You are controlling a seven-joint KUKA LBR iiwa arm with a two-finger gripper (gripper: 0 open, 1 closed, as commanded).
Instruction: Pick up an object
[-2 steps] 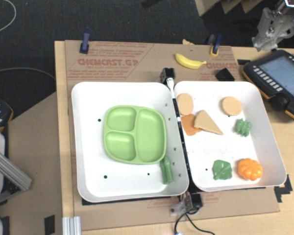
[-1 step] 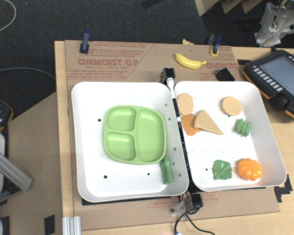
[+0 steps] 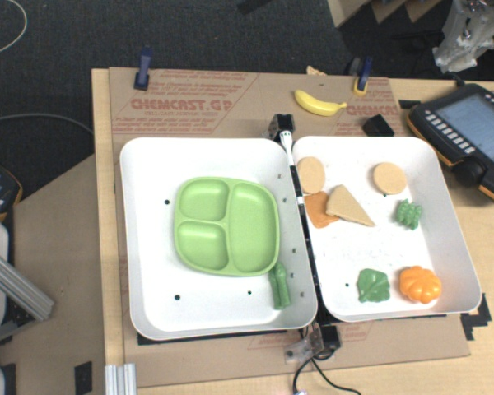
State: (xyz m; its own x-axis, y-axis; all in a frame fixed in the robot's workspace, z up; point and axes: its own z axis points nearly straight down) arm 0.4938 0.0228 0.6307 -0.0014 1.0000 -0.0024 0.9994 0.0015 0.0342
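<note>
The left bin (image 3: 140, 220) holds a light green divided plate (image 3: 227, 225) and a small dark green cylinder (image 3: 279, 287) near its front right corner. In the right bin (image 3: 445, 212) lie two tan round discs (image 3: 311, 174) (image 3: 389, 178), a tan wedge (image 3: 348, 206) overlapping an orange flat piece (image 3: 316, 211), a small green leafy piece (image 3: 408, 214), a green leafy lump (image 3: 373, 285) and an orange pumpkin-like toy (image 3: 419, 284). A grey metal gripper (image 3: 465, 27) hangs at the top right corner, beyond the bench and far from both bins.
A yellow banana (image 3: 319, 103) lies on the cardboard behind the right bin. Blue clamps (image 3: 142, 70) (image 3: 363, 74) hold the board's back edge. A black hand-held control unit (image 3: 465, 130) rests right of the right bin. Cables run at the front.
</note>
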